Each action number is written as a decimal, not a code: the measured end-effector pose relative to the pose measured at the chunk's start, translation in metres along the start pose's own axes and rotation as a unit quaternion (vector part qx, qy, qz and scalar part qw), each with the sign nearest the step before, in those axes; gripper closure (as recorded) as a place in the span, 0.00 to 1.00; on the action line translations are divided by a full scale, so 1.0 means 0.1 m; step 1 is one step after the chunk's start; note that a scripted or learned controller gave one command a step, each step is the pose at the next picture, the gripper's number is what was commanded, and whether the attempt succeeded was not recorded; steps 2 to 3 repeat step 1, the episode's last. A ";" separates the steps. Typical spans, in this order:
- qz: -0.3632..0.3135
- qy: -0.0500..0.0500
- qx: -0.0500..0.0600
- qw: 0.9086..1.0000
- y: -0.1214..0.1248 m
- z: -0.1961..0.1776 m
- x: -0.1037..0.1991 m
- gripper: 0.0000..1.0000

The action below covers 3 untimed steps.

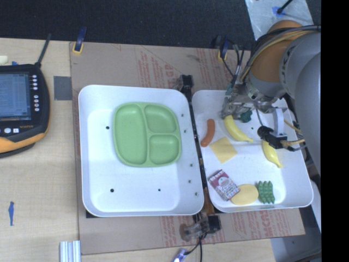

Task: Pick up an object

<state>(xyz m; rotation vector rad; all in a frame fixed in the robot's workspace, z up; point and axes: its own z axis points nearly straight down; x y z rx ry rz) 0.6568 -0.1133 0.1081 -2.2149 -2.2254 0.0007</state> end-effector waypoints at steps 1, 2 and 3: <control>0.000 0.000 0.001 1.000 -0.64 -0.84 0.59 1.00; 0.000 0.000 0.001 1.000 -0.64 -0.84 0.59 1.00; 0.000 0.000 0.001 1.000 -0.64 -0.84 0.59 1.00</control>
